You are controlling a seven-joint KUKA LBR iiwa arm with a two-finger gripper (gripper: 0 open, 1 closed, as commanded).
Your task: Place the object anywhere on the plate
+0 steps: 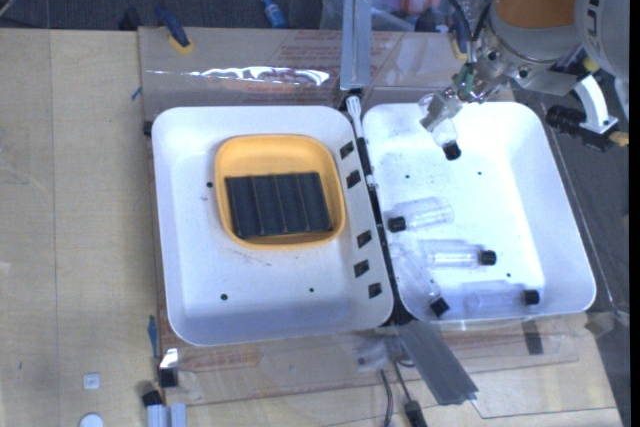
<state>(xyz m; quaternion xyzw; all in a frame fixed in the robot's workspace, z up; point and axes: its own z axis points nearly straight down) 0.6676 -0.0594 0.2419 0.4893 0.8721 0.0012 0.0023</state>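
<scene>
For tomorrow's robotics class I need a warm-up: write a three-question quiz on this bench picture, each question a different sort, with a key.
1. True or false: the yellow plate sits in the right bin.
2. Multiple choice: what is the gripper holding between its fingers? A) a clear vial with a black cap B) a dark ridged block C) a blue marker
3. Fill in: besides the held vial, ___ clear vials lie in the right bin.

Key
1. False; it sits in the left bin, with a dark ridged block on it.
2. A
3. Four
</scene>
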